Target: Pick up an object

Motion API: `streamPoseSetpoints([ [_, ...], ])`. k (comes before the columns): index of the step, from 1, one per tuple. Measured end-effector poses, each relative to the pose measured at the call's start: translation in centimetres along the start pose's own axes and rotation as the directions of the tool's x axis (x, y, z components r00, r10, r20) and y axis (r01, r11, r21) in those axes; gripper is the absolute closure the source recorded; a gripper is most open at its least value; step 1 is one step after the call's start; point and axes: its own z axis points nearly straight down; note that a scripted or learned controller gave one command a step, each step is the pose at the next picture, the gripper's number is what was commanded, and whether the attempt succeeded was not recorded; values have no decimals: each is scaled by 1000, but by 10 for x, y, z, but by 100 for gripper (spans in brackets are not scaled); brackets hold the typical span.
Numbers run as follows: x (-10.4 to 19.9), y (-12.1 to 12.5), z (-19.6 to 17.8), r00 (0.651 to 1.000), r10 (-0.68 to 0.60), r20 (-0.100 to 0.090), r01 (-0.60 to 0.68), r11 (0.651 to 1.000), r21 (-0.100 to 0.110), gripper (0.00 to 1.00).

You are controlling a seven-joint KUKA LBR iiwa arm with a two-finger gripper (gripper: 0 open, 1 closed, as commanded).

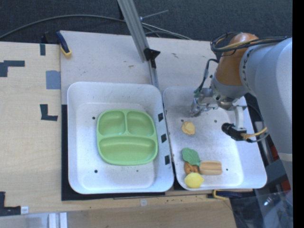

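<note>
Tool (pixel 196 109) hangs over the right bin (pixel 247 175), near a yellow pastry piece (pixel 188 128); finger state indeterminate. Piece judged light, soft; grip across its middle.

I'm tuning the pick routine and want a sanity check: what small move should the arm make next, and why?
Probably shift the tool slightly toward the camera and lower it over the small yellow piece. That piece lies alone in the right bin, just beside the tool, while the other toy foods crowd together at the near edge.
</note>
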Motion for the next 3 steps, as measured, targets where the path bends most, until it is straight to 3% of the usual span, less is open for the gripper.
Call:
streamPoseSetpoints([
  [3, -2, -4, -141, 1000, 2, 0, -2, 1000, -5, 100],
])
